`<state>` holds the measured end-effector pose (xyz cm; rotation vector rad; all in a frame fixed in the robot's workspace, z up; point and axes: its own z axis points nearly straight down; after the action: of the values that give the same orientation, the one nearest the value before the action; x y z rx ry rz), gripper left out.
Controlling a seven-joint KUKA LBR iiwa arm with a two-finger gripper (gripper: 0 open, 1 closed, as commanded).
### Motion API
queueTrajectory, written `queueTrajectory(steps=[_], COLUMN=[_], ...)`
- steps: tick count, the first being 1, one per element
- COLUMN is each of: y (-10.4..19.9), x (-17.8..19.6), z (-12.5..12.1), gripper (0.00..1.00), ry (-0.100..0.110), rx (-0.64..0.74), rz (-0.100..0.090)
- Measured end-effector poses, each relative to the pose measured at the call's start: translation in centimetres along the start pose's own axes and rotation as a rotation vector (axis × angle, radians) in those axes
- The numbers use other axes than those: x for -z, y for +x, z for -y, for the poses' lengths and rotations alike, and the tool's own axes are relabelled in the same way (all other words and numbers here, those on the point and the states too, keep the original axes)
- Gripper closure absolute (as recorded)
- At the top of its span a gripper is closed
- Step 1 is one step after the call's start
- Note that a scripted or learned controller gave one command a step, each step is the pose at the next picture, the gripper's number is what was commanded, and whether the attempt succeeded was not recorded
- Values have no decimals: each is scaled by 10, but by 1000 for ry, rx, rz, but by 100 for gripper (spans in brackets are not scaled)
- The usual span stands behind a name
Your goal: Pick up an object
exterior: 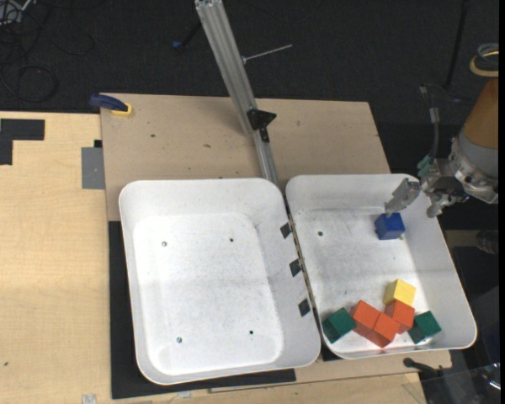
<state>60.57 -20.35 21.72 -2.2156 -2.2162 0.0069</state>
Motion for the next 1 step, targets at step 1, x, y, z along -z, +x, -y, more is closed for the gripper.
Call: queueTrajectory(steps=[1], y=[6], x=[-64], z=[2], gripper=[0], ry=[1], rx=[-1], rz=[-1])
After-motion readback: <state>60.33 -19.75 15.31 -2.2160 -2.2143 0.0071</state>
